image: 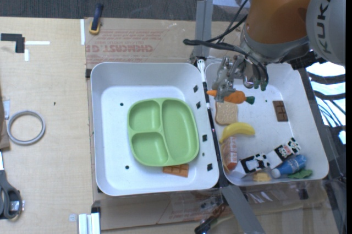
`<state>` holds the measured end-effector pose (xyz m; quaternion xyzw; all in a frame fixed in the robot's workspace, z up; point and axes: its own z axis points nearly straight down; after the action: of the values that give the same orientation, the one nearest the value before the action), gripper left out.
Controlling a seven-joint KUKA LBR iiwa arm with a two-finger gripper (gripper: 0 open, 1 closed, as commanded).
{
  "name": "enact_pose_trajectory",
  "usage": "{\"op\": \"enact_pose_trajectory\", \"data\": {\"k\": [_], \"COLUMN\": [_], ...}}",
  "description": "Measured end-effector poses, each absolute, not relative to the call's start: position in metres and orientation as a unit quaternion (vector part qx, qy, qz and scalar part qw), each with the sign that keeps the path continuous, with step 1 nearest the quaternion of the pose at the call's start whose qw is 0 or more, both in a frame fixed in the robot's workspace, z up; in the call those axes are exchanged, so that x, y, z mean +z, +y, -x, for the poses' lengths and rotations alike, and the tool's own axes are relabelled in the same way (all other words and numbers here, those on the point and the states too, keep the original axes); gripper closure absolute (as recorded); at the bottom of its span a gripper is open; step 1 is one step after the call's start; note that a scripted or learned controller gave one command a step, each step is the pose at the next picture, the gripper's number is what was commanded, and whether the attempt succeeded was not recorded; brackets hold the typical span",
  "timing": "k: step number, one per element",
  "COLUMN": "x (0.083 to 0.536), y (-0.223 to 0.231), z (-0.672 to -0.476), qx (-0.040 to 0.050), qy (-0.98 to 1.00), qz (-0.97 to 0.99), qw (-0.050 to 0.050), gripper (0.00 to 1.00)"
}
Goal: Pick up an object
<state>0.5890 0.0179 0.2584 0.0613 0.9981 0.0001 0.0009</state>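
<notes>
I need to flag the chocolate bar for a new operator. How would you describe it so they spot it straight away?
Look in the right white bin, the one the arm reaches into. In its upper right part, away from the food along the left wall, lies the chocolate bar. It is a small dark brown rectangle scored into squares, lying alone, unlike the orange waffle in the left bin.

So taking the banana (237, 130) in the right bin (306, 117) as the anchor: bread slice (226, 113) just behind it, carrot (236, 97) further behind. Sausage (230, 153) sits just in front, bottle (289, 164) front-right, chocolate bar (280, 110) right-behind. Divided plate (163, 131) lies left, in the left bin (104, 117).
</notes>
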Motion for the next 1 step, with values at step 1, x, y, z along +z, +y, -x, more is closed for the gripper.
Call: {"op": "enact_pose_trajectory", "data": {"k": [1], "x": [0.2897], "y": [-0.021], "z": [-0.6219], "qx": [-0.0003], "qy": [0.999], "qz": [-0.044], "qw": [0.002], "gripper": [1.0]}}
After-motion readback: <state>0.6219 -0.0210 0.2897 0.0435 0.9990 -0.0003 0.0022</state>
